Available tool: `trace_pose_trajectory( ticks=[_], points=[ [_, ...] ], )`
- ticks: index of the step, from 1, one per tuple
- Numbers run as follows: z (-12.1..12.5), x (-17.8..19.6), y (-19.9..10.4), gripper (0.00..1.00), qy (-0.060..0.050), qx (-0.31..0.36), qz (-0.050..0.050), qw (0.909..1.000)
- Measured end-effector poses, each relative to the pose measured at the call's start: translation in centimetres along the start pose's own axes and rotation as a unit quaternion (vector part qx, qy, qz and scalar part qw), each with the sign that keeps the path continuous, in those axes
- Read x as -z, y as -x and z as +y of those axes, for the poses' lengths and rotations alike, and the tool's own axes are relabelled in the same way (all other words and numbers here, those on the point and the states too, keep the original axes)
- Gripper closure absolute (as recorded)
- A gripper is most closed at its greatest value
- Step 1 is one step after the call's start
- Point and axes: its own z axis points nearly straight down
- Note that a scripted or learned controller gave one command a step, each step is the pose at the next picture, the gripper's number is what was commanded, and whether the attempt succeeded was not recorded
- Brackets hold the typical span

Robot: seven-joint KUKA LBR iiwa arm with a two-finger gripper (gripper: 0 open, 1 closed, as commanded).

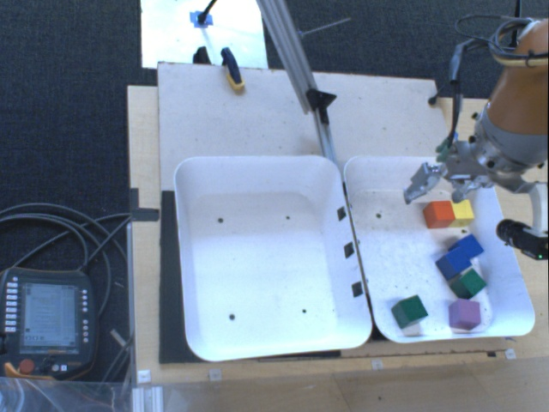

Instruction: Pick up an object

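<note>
Orange block point(438, 215), right bin point(377, 256), hand point(446, 181) above

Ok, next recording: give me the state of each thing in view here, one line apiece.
gripper: above right bin, holding nothing visible
orange block: loose, touching yellow block
blue block: loose, against dark green block
green block: loose, apart
purple block: loose
left bin: on bench

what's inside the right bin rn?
Right bin holds six blocks: orange, yellow, blue, two green, purple. The hand hangs over the far end, covering part of the floor there.
</note>
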Motion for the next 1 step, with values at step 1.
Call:
trace_pose_trajectory(
  ticks=[1],
  points=[
    [0.0,0.03,0.03,0.0,0.0,-0.001,0.0,1.0]
  ],
)
